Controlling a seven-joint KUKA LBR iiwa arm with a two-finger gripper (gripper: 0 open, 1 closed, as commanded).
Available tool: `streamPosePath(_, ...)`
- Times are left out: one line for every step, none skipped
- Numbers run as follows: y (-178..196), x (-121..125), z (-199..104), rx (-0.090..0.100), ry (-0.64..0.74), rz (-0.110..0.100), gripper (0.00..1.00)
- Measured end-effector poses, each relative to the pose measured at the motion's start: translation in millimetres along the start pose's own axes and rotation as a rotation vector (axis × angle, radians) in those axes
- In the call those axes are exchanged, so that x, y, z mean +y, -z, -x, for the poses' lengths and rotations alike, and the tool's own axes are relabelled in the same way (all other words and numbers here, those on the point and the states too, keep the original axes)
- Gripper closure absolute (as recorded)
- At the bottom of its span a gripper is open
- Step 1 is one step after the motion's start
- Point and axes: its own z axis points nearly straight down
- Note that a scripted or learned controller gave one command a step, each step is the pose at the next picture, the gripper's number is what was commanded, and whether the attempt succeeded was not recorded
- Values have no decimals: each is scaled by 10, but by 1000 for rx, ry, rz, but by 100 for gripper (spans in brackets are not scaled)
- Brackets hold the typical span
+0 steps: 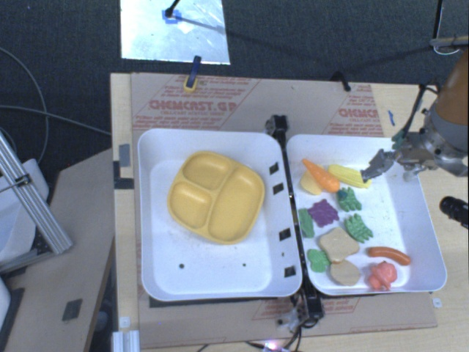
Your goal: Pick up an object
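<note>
The right bin (421,218) holds several toy foods: an orange carrot (319,174), a yellow corn cob (347,175), purple grapes (322,213), green leafy pieces (357,227), a bread slice (338,244), a red sausage (388,254) and a pink piece (382,275). My gripper (375,165) reaches in from the right and hangs over the upper part of this bin, just right of the corn cob. Nothing shows between its fingers.
The left bin (157,196) holds a yellow three-compartment plate (217,196). A black clamp strip (287,196) runs between the bins. A shiny square sheet (174,19) lies on the dark floor behind the bench, and a metal frame (29,196) stands at the left.
</note>
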Motion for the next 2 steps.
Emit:
streamPosePath(827, -386, -203, -1, 3, 7, 0)
streamPosePath(601, -757, 203, -2, -7, -1, 0)
